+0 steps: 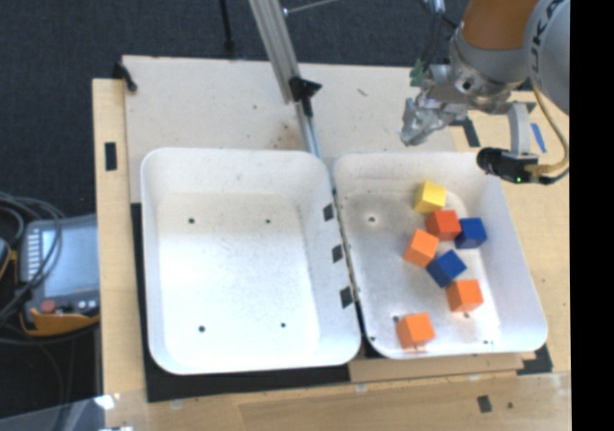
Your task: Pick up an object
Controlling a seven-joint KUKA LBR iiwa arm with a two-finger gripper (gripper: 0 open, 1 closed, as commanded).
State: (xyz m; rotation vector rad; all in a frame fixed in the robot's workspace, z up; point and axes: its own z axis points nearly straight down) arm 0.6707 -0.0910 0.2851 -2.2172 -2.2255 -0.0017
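Note:
The right bin holds several small cubes: a yellow cube, a red-orange cube, a blue cube, an orange cube, a second blue cube, an orange cube and an orange cube near the front wall. My gripper hangs above the back rim of the right bin, up and slightly left of the yellow cube, well clear of the cubes. Nothing shows between its fingers.
The left bin lies beside the right one. A slanted metal pole rises from the gap between the bins at the back. A black clip with a green light hangs off the arm over the right bin's back corner.

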